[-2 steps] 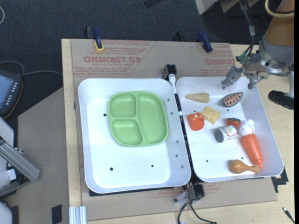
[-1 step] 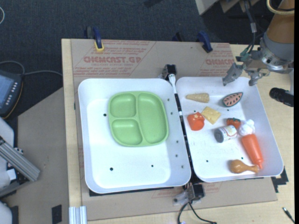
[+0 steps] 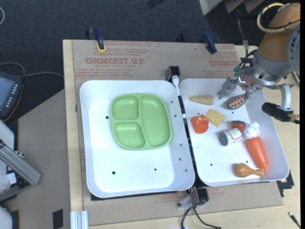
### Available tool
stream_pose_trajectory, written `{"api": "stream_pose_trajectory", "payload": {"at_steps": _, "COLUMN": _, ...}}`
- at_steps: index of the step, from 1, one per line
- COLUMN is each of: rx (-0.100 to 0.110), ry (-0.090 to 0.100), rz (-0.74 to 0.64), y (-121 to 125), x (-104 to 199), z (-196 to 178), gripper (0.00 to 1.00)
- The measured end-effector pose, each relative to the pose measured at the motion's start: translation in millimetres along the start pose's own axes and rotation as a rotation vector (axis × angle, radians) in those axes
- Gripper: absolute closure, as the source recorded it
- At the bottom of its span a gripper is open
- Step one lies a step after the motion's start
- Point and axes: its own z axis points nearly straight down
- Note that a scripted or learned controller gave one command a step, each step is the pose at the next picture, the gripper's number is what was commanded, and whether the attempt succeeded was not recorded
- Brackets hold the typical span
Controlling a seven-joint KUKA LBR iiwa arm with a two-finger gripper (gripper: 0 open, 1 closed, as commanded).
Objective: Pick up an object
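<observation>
**Orange carrot near, speckled piece under the fingers far**

Orange shows first at the near edge of the right bin: a drumstick-shaped toy lies close to the front rim, and just beyond it a carrot runs lengthwise toward the far side, its white top touching a small red and white piece. Beside these sits a small grey and white can on its side. Further in lie a red tomato-like toy and a yellow cheese wedge, close together, then a tan bread-like piece.

Farthest back, near the bin's far right corner, is a reddish speckled piece, its long axis slanting up to the right. The gripper hangs right over it, fingers spread apart, one to the piece's left and the other at its upper right end. Nothing is visibly clamped between them. I judge this piece the likeliest target, lying just below the fingertips; whether they touch it is unclear.

The left bin holds a green divided plate.
</observation>
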Motion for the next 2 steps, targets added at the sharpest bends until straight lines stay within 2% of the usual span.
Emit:
{"api": "stream_pose_trajectory", "payload": {"at_steps": 1, "rx": 0.001, "ry": 0.001, "rz": 0.0, "y": -7.2, "x": 8.2, "z": 57.4, "gripper": 0.0}}
{"api": "stream_pose_trajectory", "payload": {"at_steps": 2, "rx": -0.003, "ry": -0.001, "rz": -0.001, "y": -7.1, "x": 9.2, "z": 70.3, "gripper": 0.0}}
